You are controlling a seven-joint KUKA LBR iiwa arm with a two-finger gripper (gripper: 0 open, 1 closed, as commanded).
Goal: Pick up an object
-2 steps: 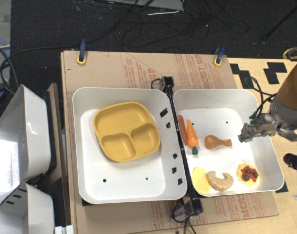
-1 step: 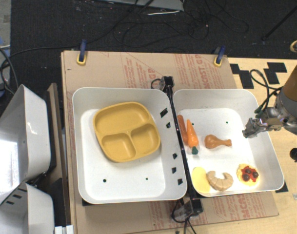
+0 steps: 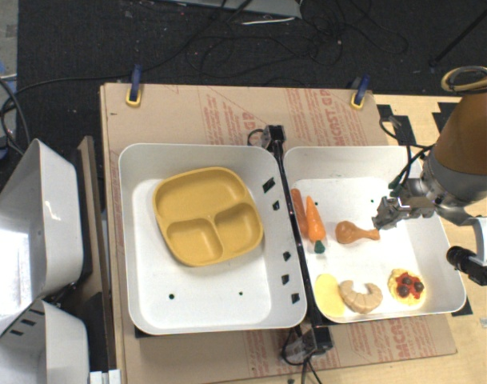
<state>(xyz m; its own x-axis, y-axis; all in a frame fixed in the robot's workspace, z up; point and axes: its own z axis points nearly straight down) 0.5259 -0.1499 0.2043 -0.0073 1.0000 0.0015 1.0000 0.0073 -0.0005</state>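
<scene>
The left bin (image 3: 139,238) holds a yellow divided plate (image 3: 207,215). The right bin (image 3: 347,162) holds a carrot (image 3: 313,218) near the divider, a chicken drumstick (image 3: 353,232) in the middle, and along the front wall a yellow slice (image 3: 328,293), a croissant (image 3: 361,296) and a small pizza (image 3: 407,286). The gripper (image 3: 387,214) is low in the right bin, just beside the thin end of the drumstick; whether it touches or holds it, I cannot tell.
</scene>
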